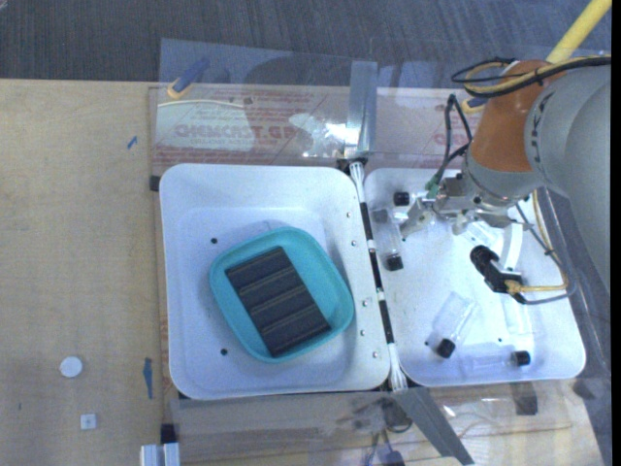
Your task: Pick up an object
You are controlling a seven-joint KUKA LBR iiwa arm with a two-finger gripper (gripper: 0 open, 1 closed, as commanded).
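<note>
A teal dish (330, 289) with a black ridged insert (277, 299) lies in the left bin (184, 260). In the right bin (553, 328), a clear vial (452, 316) with a black cap lies near the front, and a second clear vial (490, 361) with a black cap lies along the front wall. A small black piece (394, 260) sits by the bin's left wall. My gripper (419, 208) hangs low over the right bin's back left corner, next to another small black piece (401, 199). Nothing shows as held.
A clear plastic sheet with red print (243, 129) lies behind the bins, with a metal bracket (362, 105) between them. The wooden bench (68, 260) stretches to the left, with a small white disc (71, 366) on it.
</note>
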